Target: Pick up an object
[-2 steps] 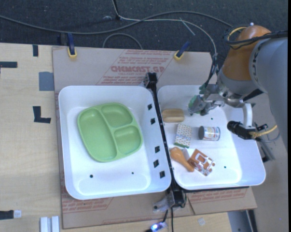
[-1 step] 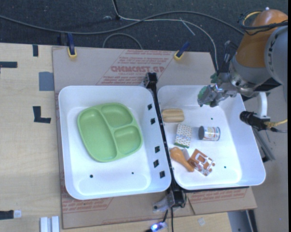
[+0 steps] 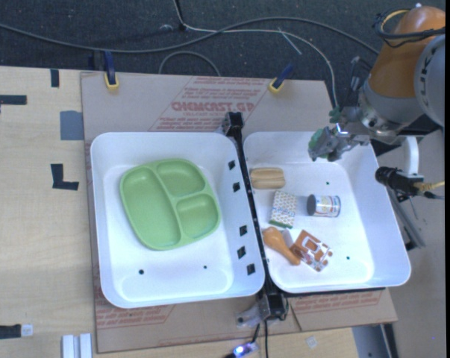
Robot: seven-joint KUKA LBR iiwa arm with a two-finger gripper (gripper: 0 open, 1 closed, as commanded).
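The right bin (image 3: 359, 271) holds several small items: a tan bread roll (image 3: 267, 177), a checked packet (image 3: 283, 209), a small can lying on its side (image 3: 325, 206), an orange carrot-like piece (image 3: 280, 245) and an orange-and-white patterned packet (image 3: 313, 249). My gripper (image 3: 324, 145) hovers over the bin's far right corner, above and to the right of the roll and well above the can. Nothing shows between its fingers.
The left bin (image 3: 113, 274) holds a green divided plate (image 3: 169, 203). A black divider (image 3: 243, 200) runs between the two bins. Cables cross the dark floor behind the bench, and the arm's grey body with its orange band (image 3: 404, 58) fills the upper right.
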